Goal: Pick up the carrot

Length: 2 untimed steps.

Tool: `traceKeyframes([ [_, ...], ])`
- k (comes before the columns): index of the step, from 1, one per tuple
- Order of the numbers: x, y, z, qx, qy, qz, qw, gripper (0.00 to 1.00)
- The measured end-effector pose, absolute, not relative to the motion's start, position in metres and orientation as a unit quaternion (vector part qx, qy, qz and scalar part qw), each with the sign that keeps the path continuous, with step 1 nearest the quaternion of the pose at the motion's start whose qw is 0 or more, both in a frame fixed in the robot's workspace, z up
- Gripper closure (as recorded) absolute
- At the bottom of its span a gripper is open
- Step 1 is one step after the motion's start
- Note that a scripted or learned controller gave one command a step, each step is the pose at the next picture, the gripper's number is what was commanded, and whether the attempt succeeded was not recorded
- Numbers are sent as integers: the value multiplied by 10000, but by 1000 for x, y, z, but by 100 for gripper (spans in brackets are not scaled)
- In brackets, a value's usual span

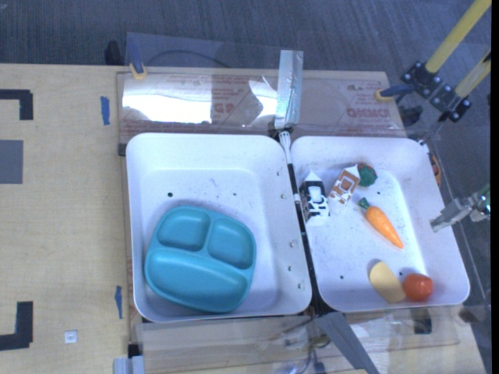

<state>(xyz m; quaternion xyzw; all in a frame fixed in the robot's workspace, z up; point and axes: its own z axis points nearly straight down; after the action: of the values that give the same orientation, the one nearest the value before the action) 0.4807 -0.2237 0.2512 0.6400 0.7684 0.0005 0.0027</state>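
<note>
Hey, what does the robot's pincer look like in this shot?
At the right-hand rim of the right bin, the pincer looks like slim, pale grey metal pieces. It's too small and blurred to make out cables or markings.

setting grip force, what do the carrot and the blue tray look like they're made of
Carrot: probably moulded plastic toy food; even orange body, smooth, with a solid green top. It could be rubber or foam, the look leaves that open.
Blue tray: probably hard plastic; one uniform teal colour, rounded moulded compartments, a soft sheen on the ridges.
</note>
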Motion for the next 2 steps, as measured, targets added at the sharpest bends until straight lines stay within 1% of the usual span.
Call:
traceKeyframes([
  [1,479,-163,139,5502,8350,-2,-17,0],
  [2,545,-194,87,4868,8735,9,28,0],
])
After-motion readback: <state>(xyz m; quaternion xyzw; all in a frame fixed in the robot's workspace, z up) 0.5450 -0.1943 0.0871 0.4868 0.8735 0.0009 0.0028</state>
